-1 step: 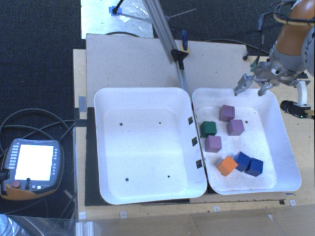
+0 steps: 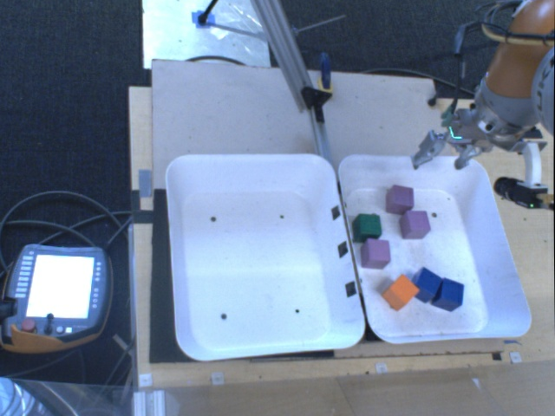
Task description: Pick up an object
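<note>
So the fingers (image 2: 445,152) are spread apart with nothing between them, hanging over the far rim of the right bin (image 2: 507,258). All the blocks sit below them: the closest is a purple cube (image 2: 400,198), then another purple cube (image 2: 414,224) just past it.

My worry is how tightly things are packed. The orange cube (image 2: 401,292) touches a blue cube (image 2: 427,282), which butts against another blue cube (image 2: 448,294), so a drop there probably catches two or shoves both. The green cube (image 2: 367,227) hugs the wall, little room for a finger.

No readable writing or brands anywhere.
</note>
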Motion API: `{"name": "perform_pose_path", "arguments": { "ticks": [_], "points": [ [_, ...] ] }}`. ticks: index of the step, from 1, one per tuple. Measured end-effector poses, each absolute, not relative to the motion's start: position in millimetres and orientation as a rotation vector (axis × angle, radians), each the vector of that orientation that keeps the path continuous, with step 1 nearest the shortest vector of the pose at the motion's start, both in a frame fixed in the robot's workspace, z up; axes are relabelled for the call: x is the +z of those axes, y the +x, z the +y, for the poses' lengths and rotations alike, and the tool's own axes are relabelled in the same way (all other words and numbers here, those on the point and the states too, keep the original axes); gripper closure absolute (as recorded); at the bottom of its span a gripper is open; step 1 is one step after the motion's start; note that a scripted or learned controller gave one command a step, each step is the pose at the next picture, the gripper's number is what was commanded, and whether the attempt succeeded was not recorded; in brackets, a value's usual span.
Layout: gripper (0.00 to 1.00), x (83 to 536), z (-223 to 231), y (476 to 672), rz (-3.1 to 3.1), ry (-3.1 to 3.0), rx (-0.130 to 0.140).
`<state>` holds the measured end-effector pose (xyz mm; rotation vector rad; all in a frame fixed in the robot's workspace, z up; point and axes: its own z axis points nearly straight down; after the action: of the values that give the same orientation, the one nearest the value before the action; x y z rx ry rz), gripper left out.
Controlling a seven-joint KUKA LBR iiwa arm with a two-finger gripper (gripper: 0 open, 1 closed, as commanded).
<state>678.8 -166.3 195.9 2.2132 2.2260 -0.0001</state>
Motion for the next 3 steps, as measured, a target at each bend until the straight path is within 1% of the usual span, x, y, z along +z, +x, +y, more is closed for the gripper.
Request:
{"name": "perform_pose_path", "arguments": {
  "ticks": [1,2,3],
  "points": [
    [0.0,138,-160,683.8,2.229,2.216,-0.002],
    [0.0,90,-159,684.6,2.226,2.215,0.0],
    [1.0,104,-160,686.3,2.226,2.206,0.003]
  ]
}}
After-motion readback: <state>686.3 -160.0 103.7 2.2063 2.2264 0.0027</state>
